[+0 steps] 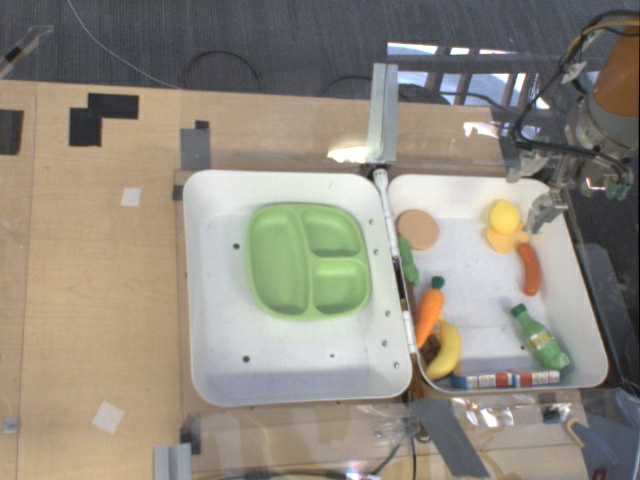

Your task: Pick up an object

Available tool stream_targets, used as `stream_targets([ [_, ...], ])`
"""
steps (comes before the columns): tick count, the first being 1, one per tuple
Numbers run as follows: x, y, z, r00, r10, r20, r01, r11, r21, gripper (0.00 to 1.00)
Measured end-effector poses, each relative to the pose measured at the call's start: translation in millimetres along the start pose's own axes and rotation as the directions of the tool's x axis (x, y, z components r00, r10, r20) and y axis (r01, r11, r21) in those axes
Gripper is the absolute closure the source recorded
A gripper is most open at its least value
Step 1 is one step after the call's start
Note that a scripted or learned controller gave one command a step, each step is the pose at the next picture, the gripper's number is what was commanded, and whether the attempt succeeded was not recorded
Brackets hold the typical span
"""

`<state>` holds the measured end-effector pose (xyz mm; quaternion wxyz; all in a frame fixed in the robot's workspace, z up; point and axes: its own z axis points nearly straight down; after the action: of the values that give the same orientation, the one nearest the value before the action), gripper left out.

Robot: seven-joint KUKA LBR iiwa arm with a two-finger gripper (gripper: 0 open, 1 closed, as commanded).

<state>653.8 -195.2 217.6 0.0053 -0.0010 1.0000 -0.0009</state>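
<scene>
Nothing has been picked up so far, since the gripper [548,208] hangs with fingers apart and bare over the right bin [590,353] by the lemon [505,218], which lies untouched beside the sausage [529,269], so the grasp and lift remain
</scene>
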Motion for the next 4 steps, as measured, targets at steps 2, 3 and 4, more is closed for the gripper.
stream_targets([
  [2, 110, -11, 127, 0.995, -0.096, 0.002, 0.096, 0.995, 0.001, 0.0],
  [3, 90, 41, 127, 0.999, -0.044, 0.006, 0.044, 0.999, 0.0, 0.0],
  [4, 71, 86, 127, 0.992, 0.128, 0.005, -0.128, 0.992, -0.001, 0.0],
])
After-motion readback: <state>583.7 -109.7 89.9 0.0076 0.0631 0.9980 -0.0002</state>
